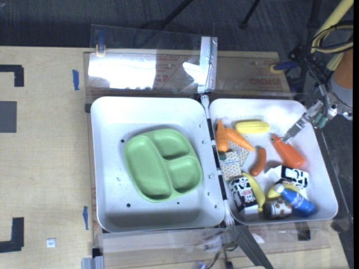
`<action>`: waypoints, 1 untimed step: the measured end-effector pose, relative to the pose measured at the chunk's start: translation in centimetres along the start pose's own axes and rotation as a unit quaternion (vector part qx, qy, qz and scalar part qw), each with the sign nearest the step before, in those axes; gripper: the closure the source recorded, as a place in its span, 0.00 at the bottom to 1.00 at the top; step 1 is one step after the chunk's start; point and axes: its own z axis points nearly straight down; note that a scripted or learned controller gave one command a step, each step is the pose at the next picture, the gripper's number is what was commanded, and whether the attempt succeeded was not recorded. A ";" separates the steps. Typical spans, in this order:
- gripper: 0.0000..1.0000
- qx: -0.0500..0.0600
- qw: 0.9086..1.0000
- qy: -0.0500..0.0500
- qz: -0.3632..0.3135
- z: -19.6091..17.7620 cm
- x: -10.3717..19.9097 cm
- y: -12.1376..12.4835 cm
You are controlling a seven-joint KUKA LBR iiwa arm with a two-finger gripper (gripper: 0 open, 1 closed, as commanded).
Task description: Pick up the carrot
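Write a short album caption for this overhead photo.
Gripper hovering by an orange carrot in the right bin.

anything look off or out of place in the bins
Nothing looks spilled or broken. The green divided plate sits askew in the left bin, and the toy food is jumbled in the right bin, some pieces lying against each other.

A light wooden bench top [45, 150] fills the left of the frame, marked with black tape corners [15, 74] and blue tape strips [75, 79]. Dark grey carpet [140, 4] runs across the top, crossed by black stand legs [255, 4].
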 end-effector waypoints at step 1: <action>0.00 -0.001 0.995 -0.001 -0.103 -1.5 3.0 4.2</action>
